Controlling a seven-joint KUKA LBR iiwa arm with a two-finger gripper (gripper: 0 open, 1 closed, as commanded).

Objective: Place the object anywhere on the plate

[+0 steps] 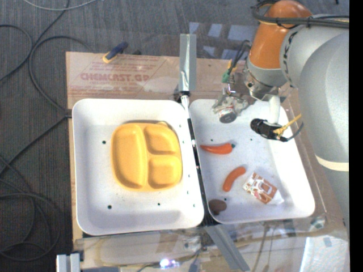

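While the glossy grey arm (323,67) with its rounded orange band reaches in from the right, its metal gripper (228,110) hangs over the far left corner of the right bin (295,208); the view is too small there to tell how its claw stands, and nothing can be seen held in it. In the left bin (85,169), a smooth yellow plastic plate (147,154) with three moulded compartments lies alone. The right bin holds a slim red chili pepper (217,148) with a green stem just beside its left wall, a curved orange sausage (233,178) nearer, a crinkled red-and-white packet (260,188) to its right, and a small dark brown rounded lump (217,206), perhaps a toy food, at the near left corner.
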